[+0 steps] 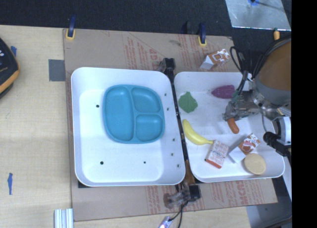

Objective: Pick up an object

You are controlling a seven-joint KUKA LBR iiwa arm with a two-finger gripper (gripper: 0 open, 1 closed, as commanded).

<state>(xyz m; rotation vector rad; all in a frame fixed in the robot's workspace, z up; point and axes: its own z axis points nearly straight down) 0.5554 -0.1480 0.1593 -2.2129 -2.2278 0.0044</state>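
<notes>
Across the bench, two white bins are set side by side: the left bin [86, 167] bears a blue divided plate [132, 113], and the right bin [198, 175] holds the loose items. Over the right bin's far side the gripper [237, 109] is seen low, just above an orange sausage-shaped toy [233, 125]; whether it is open or closed cannot be told, and nothing can be said to be held. Nearby a yellow banana [195, 135], a green lump [187, 102], a purple piece [224, 91], a small carton [217, 154] and a tan disc [254, 163] are scattered. The sausage toy is judged light, stiff and rather smooth, so it is best taken across its narrow middle.
</notes>
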